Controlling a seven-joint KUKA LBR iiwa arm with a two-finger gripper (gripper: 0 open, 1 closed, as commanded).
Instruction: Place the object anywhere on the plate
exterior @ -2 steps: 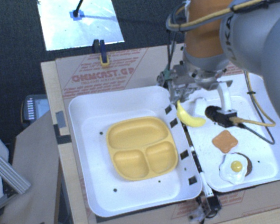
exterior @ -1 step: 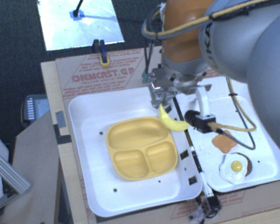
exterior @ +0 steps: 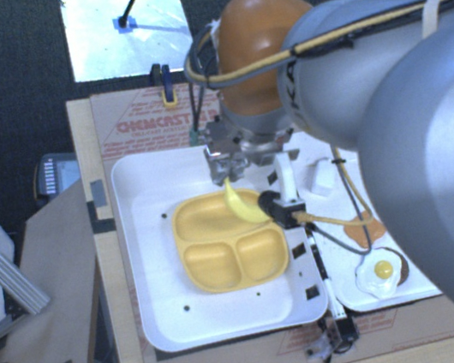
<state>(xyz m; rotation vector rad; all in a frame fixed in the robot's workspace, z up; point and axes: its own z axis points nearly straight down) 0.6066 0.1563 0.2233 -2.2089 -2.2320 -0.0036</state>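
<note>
The arm (exterior: 404,101) is bulky, smooth and grey, with a glossy orange band (exterior: 259,40) above the wrist. Yellow and black cables (exterior: 332,36) run along it toward a metallic end effector (exterior: 233,165).

Even, fairly bright overhead light; the white bin (exterior: 145,234) left of the end effector (exterior: 233,166) is nearly washed out. Behind it, a foil sheet (exterior: 126,29) glares pale blue. A soft shadow falls just below the end effector. The arm (exterior: 409,127) on its right looms large, slightly blurred; the picture is grainy.
</note>
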